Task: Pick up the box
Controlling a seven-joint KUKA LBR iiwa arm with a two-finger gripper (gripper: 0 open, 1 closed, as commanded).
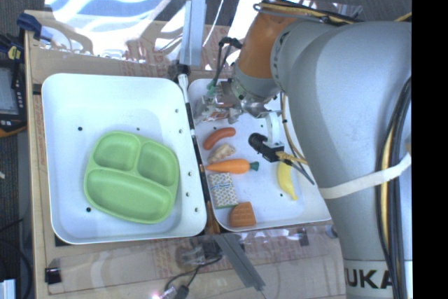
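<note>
Currently, the gripper hangs over the right bin; jaw state cannot be told.
To succeed it should centre over the box, beside the carrot, before descending.

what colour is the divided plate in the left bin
Light green divided plastic plate, clearest in the camera view.

Right bin far side hidden under arm, pincer fingers indistinct
</note>
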